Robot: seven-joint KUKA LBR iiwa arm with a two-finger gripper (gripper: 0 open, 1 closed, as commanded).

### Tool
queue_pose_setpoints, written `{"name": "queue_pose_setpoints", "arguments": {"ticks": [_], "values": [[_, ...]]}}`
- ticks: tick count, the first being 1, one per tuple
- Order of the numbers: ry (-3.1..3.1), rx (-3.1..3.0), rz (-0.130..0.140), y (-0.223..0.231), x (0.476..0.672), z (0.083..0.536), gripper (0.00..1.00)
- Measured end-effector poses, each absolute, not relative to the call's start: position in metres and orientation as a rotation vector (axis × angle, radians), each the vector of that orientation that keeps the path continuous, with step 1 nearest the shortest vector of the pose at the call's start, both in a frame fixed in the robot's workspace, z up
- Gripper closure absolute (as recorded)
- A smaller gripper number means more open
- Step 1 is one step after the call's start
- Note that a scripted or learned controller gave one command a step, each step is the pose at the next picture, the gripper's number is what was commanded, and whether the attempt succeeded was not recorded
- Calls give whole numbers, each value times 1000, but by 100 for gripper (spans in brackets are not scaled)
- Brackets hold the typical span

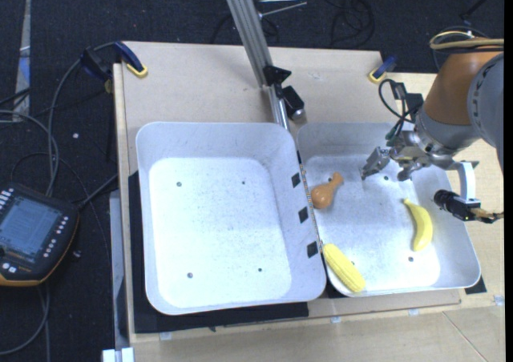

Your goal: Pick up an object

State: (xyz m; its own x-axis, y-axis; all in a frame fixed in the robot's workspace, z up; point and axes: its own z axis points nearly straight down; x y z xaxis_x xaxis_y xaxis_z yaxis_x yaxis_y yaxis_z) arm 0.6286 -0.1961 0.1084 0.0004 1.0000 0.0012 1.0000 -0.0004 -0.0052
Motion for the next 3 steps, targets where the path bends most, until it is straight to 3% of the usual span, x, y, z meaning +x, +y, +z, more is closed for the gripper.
{"name": "queue_pose_setpoints", "arguments": {"ticks": [1,3], "values": [[-2222,-2222,0,-196,630,122,100],[-2225,-2224,-4,-190,634,219,100]]}}
